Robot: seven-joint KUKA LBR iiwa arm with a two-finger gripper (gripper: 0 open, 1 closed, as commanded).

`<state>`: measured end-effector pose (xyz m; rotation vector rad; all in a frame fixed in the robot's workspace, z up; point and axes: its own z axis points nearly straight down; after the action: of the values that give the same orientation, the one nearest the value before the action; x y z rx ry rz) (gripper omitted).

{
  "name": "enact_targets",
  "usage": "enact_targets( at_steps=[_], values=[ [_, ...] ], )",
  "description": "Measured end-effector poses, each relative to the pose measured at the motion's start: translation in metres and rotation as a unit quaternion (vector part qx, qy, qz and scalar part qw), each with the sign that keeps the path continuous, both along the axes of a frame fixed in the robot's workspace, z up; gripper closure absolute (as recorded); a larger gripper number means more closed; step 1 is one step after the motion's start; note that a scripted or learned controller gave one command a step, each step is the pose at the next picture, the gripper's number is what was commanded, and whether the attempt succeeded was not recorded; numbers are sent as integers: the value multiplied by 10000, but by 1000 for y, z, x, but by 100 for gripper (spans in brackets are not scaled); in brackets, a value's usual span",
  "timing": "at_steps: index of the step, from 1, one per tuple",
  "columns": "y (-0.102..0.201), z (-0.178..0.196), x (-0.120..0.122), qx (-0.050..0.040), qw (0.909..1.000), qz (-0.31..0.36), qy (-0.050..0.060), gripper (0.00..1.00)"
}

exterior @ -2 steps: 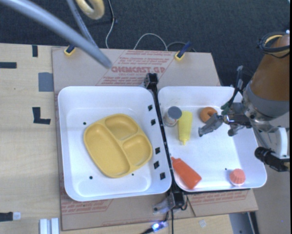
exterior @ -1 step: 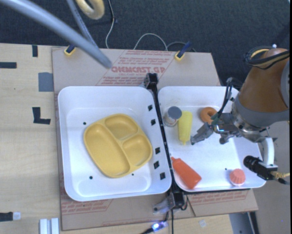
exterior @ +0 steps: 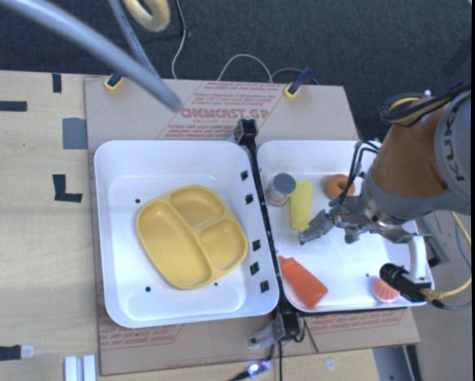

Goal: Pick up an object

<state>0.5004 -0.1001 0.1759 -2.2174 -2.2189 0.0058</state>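
The right bin (exterior: 344,296) holds several small objects. A yellow elongated piece (exterior: 301,203) lies beside a grey can (exterior: 282,186) near the divider. An orange round object (exterior: 337,185) sits at the back, partly hidden by the wrist. An orange-red block (exterior: 302,282) lies at the front left and a small pink-red piece (exterior: 385,290) at the front right. My gripper (exterior: 332,230) hangs over the middle of this bin, just right of the yellow piece. It is open: its two dark fingers (exterior: 313,229) stand apart with only white bin floor between them.
A yellow divided plate (exterior: 193,235) lies in the left bin (exterior: 110,213). A black divider (exterior: 255,213) runs between the bins. The arm's orange band (exterior: 404,161) crosses the right bin's back right. A black fitting (exterior: 402,280) sits by the pink-red piece.
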Motion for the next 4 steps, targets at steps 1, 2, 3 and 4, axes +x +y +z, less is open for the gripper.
enact_targets(
  at_steps=[1,2,3,4],
  values=[
    [2,-43,-2,2,10000,-1,2,0],
    [3,-32,-1,4,10000,9,-5,100],
    [-3,30,2,-9,10000,2,-52,100],
    [-1,72,-1,-7,10000,6,-45,100]
  ],
)
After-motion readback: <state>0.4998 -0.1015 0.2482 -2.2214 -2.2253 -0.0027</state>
